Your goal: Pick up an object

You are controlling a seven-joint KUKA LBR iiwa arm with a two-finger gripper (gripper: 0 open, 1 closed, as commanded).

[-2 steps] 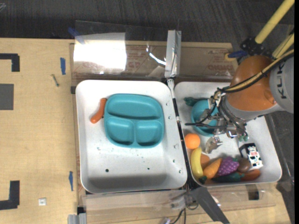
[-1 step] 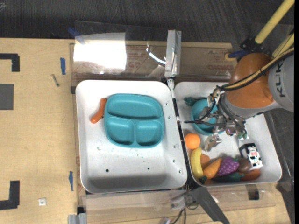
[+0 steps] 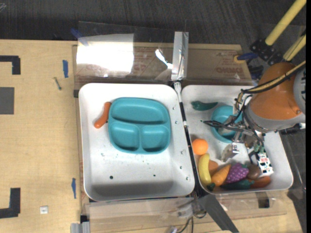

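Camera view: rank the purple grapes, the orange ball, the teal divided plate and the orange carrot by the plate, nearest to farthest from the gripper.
From the gripper:
1. Purple grapes, right bin, just below.
2. Orange ball, right bin's left side.
3. Teal divided plate, left bin.
4. Orange carrot, left of the plate.

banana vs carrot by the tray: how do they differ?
The banana is yellow; the carrot is orange. The banana lies in the right bin, packed against other toy food; the carrot lies in the left bin, beside the teal tray, with no other food nearby. The banana looks thicker than the carrot. Both are elongated toy foods lying flat, roughly top to bottom in the view.
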